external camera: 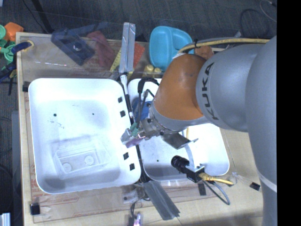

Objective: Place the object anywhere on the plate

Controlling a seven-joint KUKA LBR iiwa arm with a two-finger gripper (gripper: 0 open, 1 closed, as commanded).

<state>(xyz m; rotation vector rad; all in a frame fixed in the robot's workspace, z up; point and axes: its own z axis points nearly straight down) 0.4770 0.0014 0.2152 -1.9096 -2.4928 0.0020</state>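
Arm: the big grey arm reaches in from the right, over the right bin.
Gripper: the gripper is low by the wall between the two bins; I cannot tell its state.
Plate: a see-through plate lies in the left bin, near side.
Object: hidden, cannot tell where.
Table: the table carries both bins.

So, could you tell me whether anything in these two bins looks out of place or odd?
Yes: the task names a plate, but I can make out none. The left white bin holds a faint clear plastic tray, hard to see against the white. The grey arm covers much of the right white bin.
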